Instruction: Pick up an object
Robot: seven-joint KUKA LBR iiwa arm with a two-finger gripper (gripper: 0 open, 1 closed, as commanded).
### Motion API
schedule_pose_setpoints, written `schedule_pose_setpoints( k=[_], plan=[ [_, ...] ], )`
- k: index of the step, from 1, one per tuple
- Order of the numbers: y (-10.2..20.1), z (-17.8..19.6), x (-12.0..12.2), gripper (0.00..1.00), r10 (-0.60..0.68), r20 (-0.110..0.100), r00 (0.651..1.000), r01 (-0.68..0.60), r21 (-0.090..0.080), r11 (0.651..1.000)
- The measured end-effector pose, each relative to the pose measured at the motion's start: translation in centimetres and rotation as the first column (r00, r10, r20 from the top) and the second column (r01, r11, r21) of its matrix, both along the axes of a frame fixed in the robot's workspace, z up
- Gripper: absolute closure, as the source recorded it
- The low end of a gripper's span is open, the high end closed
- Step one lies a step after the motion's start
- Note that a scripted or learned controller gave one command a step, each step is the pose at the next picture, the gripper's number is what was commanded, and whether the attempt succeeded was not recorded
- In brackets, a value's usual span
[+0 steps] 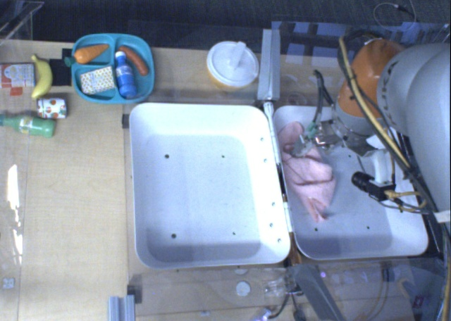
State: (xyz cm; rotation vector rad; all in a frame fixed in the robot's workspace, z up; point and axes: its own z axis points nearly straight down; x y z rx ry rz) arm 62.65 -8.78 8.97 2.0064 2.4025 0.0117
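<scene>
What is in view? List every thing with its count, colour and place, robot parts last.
Bins: two, white, side by side on the bench.
Cloth: one, pink, crumpled in the right bin.
Divided tray: one, blue, behind the left bin, holding toy food.
Lidded cup: one, white and yellow, behind the bins.
Banana: one, yellow, far left.
Can: one, patterned, far left.
Bottle: one, green, far left.
Arm: one, grey with orange band, right.
Gripper: one, over the cloth.
</scene>
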Motion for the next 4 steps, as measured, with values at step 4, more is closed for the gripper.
schedule_pose_setpoints(
  k=[4],
  plan=[
    [-4.5, 0.0, -8.0, 0.0, 0.086, -0.002, 0.996, -0.086, -0.002, 0.996]
  ],
)
